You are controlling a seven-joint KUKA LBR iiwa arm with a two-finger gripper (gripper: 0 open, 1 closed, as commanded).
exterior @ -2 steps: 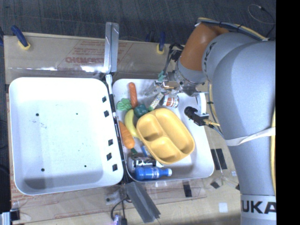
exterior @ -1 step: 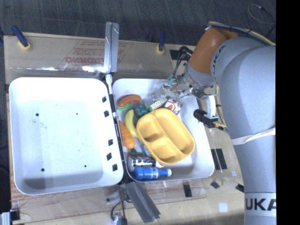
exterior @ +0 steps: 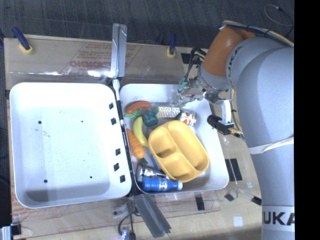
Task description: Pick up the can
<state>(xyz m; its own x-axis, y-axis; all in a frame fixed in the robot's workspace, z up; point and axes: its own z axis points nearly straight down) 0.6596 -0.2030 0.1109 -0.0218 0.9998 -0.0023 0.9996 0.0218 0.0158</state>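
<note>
A small red-and-white can (exterior: 188,118) lies in the right bin (exterior: 218,180), against the far right edge of the yellow divided plate (exterior: 178,150). My gripper (exterior: 185,92) hangs over the bin's far right corner, a short way beyond the can and apart from it. Nothing shows in its grasp. The grey arm and its orange band (exterior: 223,50) fill the view's right side.
The right bin also holds a patterned box (exterior: 169,112), a sausage (exterior: 138,105), a green toy (exterior: 150,118), a banana (exterior: 139,130), a carrot (exterior: 136,144) and a blue bottle (exterior: 161,185). The left bin (exterior: 60,144) adjoins it across a divider.
</note>
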